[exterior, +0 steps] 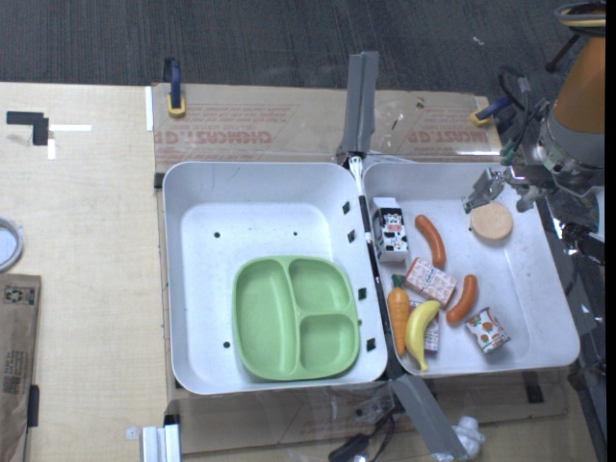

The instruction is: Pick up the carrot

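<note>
The carrot [397,318] is orange with a green top. It lies lengthwise by the left wall of the right bin [549,287], near the front. A yellow banana [421,330] touches its right side. My gripper [502,196] hangs at the far right part of that bin, just above a round tan disc [492,223]. Its fingers are spread open with nothing between them. The gripper is well away from the carrot, up and to the right of it.
The right bin also holds two red sausages [431,241] [462,298], a small carton [389,229], a snack box [429,281] and a juice box [487,332]. A green divided plate [296,316] lies in the left bin [192,258].
</note>
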Tool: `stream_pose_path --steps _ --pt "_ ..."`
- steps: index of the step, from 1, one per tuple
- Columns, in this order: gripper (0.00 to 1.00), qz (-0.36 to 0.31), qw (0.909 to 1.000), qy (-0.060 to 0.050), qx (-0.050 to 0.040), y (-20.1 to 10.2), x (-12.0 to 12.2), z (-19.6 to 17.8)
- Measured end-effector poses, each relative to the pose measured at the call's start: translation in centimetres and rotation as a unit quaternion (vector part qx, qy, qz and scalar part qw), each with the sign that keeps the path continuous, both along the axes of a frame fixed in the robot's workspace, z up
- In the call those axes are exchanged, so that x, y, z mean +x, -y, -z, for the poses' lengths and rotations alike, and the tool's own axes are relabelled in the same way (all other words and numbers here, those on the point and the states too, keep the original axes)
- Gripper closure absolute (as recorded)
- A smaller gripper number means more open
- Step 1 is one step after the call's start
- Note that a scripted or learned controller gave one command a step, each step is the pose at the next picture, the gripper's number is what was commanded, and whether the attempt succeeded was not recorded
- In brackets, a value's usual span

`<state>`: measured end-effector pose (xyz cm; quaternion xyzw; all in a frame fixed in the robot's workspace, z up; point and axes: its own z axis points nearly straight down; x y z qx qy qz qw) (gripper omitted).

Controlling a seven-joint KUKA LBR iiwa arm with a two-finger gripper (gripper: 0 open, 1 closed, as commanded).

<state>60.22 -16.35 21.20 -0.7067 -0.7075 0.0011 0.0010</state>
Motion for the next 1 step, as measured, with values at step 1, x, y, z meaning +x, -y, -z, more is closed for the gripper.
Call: stream_pose_path --steps 1 --pt "0.00 -0.124 0.9923 0.004 0.0000 -5.15 -5.49 11.66"
